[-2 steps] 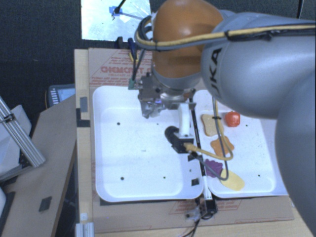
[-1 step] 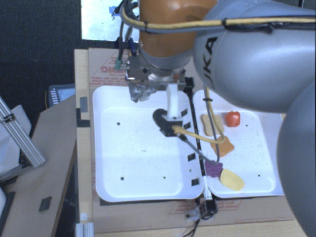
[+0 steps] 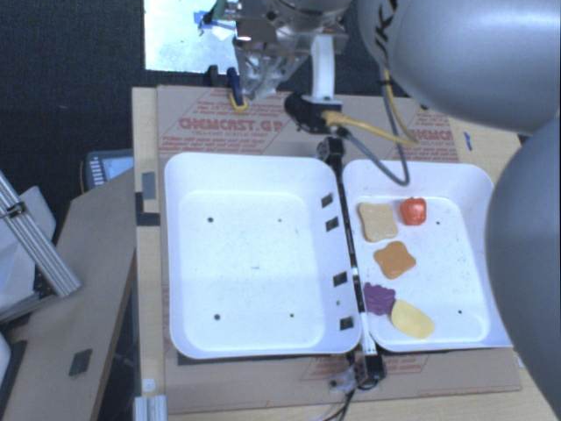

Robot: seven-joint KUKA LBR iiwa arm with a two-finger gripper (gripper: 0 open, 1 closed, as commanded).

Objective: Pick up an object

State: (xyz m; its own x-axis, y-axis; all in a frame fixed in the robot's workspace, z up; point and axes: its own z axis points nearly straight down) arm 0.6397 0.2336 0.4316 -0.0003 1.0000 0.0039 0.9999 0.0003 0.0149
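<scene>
Grey arm [image 3: 465, 33] hides the right bin's [image 3: 469, 235] far right corner from us. Whether the hand [image 3: 263, 77] is open we cannot tell; the red piece [image 3: 414, 210] lies well apart, nearer and right.

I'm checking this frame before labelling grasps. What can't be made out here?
- Gripper, camera view: blurred at the top, finger state unreadable.
- Right bin: its right side is hidden behind the grey arm.
- Purple piece: too small to identify, partly against the yellow piece.
</scene>
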